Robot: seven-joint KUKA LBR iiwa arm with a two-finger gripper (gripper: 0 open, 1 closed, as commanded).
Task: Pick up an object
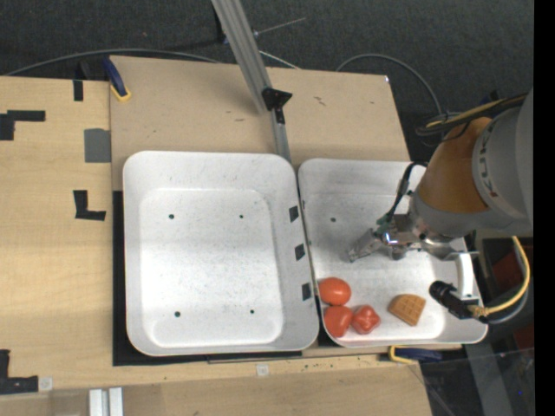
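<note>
Over the right bin (347, 180) your hand (362, 251) hangs, grip state unreadable, apart from the red pieces (336, 292); descending here risks closing on bare floor.

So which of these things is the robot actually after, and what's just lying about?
For the job:
gripper
three red pieces
tan waffle piece
right bin holding them

Lying about:
left bin
black tape marks
blue clamp
</note>
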